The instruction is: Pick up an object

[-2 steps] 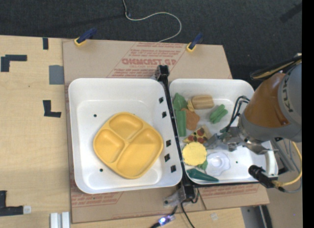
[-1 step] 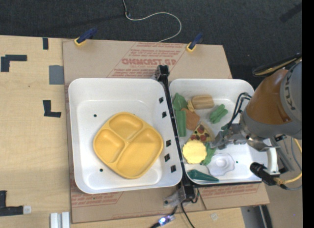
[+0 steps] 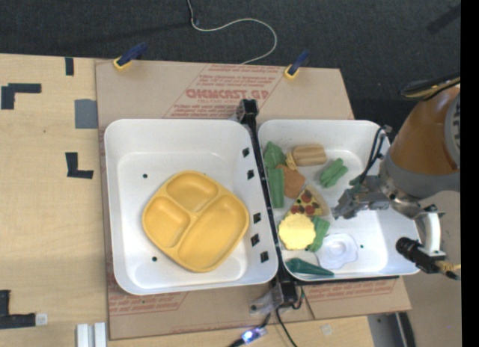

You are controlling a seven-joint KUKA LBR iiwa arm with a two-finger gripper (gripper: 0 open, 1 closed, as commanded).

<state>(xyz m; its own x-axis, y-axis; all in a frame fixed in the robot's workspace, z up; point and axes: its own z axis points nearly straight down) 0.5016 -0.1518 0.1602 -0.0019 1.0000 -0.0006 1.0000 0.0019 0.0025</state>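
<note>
Toy food in right bin, arm bent over it, end effector low, finger state unclear.

Dark carpet floor behind; pale wooden bench under brown cardboard sheet; even light.

My feed is evenly and brightly lit from overhead, with no hard glare. The two shallow white plastic bins read clean but nearly blown out, and shadows under the yellow divided plastic plate are soft and short. Toward three o'clock the grey arm with its orange band looks slightly soft; detail overall is coarse.
</note>
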